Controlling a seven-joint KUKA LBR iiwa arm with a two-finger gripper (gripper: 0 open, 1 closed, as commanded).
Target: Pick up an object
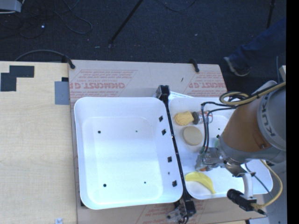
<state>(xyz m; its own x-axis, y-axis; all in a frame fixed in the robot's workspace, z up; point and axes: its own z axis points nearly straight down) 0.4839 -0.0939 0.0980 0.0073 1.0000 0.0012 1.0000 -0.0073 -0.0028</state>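
- A grey robot arm [254, 125] with an orange band reaches low into the right bin [266, 178], its hand [205, 161] down near the bin's near-left corner; the reach-and-grasp step appears to be under way.
- Whether the hand is spread or pressed together cannot be told; nothing is visibly pinched in it.
- A curved yellow banana [201, 180], smooth-skinned, lies just beside the hand along the bin's near edge.
- A flat, matte tan disc [192, 136] sits mid-bin by the left wall; a lumpy yellow object [184, 118] rests toward the far-left corner.
- The left bin [81, 148], glossy white plastic, adjoins it on the cardboard-covered tabletop [107, 80].
- The next move likely calls for centring squarely over the banana before closing.
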